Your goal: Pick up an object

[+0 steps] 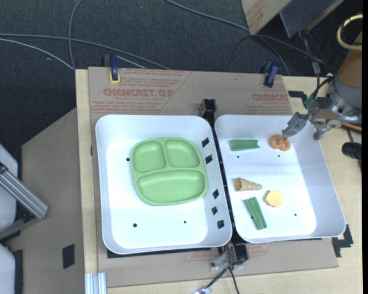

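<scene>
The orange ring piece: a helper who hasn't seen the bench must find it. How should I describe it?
Look in the right white bin, at its far edge beside the gripper. The orange ring piece lies right of a green bar. It alone is round with a hole.

This looks like a robotics lab or test cell, not a home. Two shallow white plastic bins (109, 172) sit side by side on a brown board worktop (172, 86) printed with red "CHEMCAST GP" lettering. Blue and yellow clamps (114, 68) pin the board's far edge, behind the bins. Thin grey cables (75, 40) trail over the dark carpeted floor (172, 34) beyond that edge. Left of the bins stands a silver slotted aluminium rail (20, 192). Black clips (207, 107) join the bins where they meet. Right of the bins a grey robot arm (345, 92) reaches in. A cardboard box (261, 14) lies on the floor behind.
</scene>
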Motion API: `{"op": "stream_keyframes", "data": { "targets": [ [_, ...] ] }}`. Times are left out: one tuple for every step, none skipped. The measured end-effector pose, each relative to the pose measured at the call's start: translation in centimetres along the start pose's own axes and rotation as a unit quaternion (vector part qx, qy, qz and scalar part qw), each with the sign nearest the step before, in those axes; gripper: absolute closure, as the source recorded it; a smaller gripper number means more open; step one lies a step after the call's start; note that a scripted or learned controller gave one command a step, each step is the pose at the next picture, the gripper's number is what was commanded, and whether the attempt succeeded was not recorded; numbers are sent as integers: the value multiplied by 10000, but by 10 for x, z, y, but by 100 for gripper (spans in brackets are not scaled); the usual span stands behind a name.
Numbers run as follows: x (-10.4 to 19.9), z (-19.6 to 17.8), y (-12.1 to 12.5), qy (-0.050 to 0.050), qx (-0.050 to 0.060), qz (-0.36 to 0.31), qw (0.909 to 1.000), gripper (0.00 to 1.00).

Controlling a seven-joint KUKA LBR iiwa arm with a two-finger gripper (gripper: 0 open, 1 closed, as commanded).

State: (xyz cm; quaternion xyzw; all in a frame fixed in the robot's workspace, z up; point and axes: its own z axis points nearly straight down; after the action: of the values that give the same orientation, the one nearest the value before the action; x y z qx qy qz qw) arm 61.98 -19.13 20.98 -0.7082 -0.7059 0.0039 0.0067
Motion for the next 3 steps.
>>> {"op": "stream_keyframes", "data": {
  "targets": [
    [1,-9,3,-16,-73,-19,10000,0],
    [-8,37,3,-12,-48,-15,10000,0],
    [-12,81,6,-12,-53,-17,10000,0]
  ]
}}
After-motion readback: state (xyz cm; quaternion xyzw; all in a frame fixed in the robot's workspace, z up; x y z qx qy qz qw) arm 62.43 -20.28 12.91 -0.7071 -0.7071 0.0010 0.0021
